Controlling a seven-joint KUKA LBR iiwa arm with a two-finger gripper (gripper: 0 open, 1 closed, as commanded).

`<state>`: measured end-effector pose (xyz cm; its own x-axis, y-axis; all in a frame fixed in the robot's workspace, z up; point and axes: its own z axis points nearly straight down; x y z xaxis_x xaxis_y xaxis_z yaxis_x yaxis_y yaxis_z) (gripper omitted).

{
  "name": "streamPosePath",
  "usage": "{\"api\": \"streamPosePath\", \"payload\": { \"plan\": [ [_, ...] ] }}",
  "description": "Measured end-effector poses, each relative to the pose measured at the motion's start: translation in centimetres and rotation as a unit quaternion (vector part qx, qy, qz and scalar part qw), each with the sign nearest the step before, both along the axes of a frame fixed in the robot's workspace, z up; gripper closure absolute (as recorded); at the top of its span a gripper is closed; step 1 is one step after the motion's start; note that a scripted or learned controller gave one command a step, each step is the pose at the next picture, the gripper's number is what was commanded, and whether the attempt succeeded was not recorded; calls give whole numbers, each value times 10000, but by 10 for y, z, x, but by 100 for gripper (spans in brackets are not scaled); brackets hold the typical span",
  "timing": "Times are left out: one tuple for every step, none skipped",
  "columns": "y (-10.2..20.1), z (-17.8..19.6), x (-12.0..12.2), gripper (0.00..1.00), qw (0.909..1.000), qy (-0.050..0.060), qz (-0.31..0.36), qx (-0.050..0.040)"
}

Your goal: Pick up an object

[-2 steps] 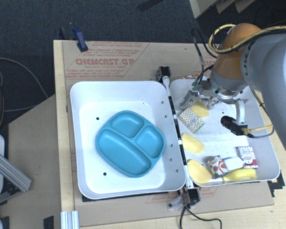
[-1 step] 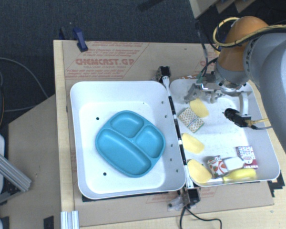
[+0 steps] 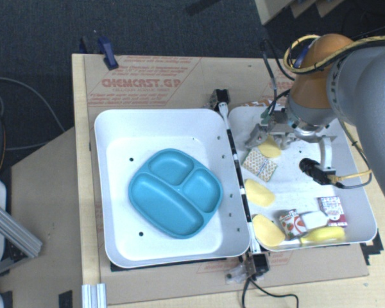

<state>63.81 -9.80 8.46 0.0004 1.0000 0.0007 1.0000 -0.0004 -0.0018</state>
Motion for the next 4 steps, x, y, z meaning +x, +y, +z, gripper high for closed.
{"api": "streamPosePath", "payload": {
  "plan": [
    [0, 10, 1, 100, 10000, -10, -3, -2],
    [0, 10, 1, 0, 10000, -9, -5, 0],
    [6, 0, -68, 0, 10000, 1, -2, 1],
    [7, 0, -72, 0, 10000, 2, -4, 4]
  ]
}}
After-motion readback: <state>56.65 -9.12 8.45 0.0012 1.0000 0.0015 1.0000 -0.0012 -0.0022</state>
